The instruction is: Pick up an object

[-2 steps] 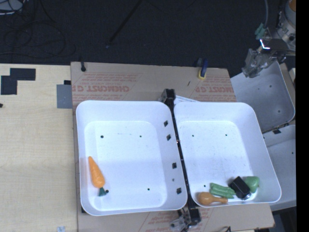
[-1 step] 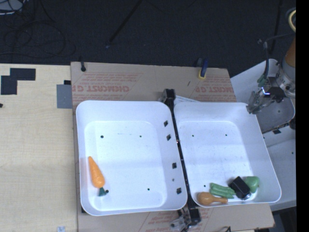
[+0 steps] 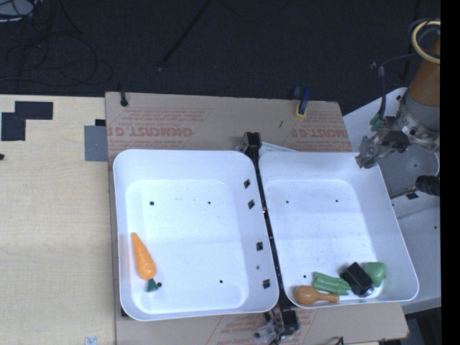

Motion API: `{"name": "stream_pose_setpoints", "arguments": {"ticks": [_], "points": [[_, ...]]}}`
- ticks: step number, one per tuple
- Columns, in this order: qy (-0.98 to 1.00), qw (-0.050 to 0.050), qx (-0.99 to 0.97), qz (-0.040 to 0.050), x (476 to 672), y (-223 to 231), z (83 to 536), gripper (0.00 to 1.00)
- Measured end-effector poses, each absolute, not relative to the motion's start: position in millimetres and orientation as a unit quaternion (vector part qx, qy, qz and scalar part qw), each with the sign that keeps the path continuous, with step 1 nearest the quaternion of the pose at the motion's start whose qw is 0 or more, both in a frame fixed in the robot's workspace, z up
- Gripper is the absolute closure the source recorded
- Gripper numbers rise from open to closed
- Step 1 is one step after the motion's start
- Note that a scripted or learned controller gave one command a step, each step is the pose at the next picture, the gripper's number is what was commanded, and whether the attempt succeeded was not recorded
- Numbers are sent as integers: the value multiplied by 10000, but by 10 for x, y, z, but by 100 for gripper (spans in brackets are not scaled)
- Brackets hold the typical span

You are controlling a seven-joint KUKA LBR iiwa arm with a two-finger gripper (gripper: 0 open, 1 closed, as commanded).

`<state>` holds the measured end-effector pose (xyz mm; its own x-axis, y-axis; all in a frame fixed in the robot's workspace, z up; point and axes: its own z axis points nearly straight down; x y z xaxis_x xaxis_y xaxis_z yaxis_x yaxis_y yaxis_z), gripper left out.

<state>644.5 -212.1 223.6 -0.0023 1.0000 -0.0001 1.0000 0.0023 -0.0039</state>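
Bins first, from the bottom of the frame upward. Along the lower edge of the right bin [image 3: 402,254] I see a small cluster: an orange gourd-shaped toy [image 3: 313,295] at the bottom, a green bean-like piece [image 3: 330,283] just above it, a black block [image 3: 357,278] touching that, and a lighter green piece [image 3: 374,270] at the block's right side. All four sit tight against the bin's near wall, in the lower right of the frame.

Over in the left bin [image 3: 180,165], a toy carrot [image 3: 143,257] lies along the left wall, lower left of that bin, its dark green stub pointing toward the bottom edge. It rests alone, well apart from the cluster.

Between the bins runs a dark divider with clips. Both bins sit on a cardboard sheet [image 3: 215,124] with red print.

Farther up, at the right edge of the frame, the arm [image 3: 425,77] comes in with its orange band. The gripper [image 3: 374,146] hangs beyond the right bin's upper right corner, above the bench and clear of every object. I cannot tell how its jaws are set; it carries nothing.
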Motion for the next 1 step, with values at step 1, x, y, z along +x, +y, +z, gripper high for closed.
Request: {"name": "stream_pose_setpoints", "arguments": {"ticks": [1], "points": [[-7073,-29,-7069,-14,6447,-2056,2962,100]]}}
